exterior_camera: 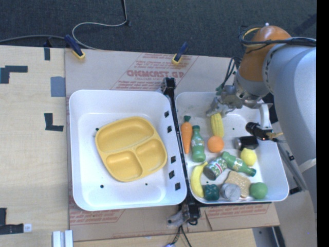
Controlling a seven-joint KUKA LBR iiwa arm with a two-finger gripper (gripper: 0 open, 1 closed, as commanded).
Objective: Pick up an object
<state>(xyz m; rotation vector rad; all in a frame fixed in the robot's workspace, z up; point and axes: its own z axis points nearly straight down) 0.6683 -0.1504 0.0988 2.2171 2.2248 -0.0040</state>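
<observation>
Cardboard (103, 78) underlies two white bins on the bench. Reaching in from the right, the arm (288, 71) holds its gripper (218, 107) low over the right bin (280, 161); whether its fingers are parted cannot be told. One corn cob (217, 125) lies just below it, one carrot (186, 136) and two green bottles nearby. Far left, the other bin (82, 138) holds one yellow tray (131, 148).

The gripper (217, 107) hung just above the corn cob (217, 124), twelve o'clock of the orange (215, 144), right bin (280, 169).
</observation>
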